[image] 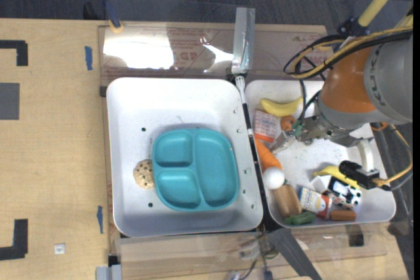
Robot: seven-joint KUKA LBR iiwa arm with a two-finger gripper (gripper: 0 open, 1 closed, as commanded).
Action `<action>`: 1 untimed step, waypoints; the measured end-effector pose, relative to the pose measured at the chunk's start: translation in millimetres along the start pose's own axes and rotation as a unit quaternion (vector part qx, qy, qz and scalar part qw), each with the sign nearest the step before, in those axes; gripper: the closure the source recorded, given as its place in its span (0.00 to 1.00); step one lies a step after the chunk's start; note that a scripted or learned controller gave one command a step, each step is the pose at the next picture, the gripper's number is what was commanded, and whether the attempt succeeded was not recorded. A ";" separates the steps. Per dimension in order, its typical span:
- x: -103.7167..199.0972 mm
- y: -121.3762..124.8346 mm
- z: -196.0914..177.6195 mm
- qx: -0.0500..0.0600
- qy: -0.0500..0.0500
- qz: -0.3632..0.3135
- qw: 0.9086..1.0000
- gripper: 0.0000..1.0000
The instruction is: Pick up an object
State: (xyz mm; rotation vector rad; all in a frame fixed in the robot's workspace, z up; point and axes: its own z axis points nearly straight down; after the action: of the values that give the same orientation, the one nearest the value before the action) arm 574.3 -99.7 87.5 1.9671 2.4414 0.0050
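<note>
Crowding the gripper [287, 138] from six o'clock, the carrot [267, 155] and egg [273, 178] could get knocked aside; I cannot tell its grasp state.

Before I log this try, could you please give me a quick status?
Pincer low in right white bin, beside orange carrot. Nothing seen held. Yellow banana close by.

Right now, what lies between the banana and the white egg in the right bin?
In the camera view, a small red-and-white packet and a carrot lie between the banana and the white egg, along the right bin's left side.
</note>
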 end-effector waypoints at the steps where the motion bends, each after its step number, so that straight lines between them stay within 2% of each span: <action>1: -23.7 67.4 1.6 0.018 0.008 -0.089 0.996 0.00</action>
State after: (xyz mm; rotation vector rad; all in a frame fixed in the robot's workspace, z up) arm 645.2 -108.5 86.4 1.7619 2.6346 -0.0251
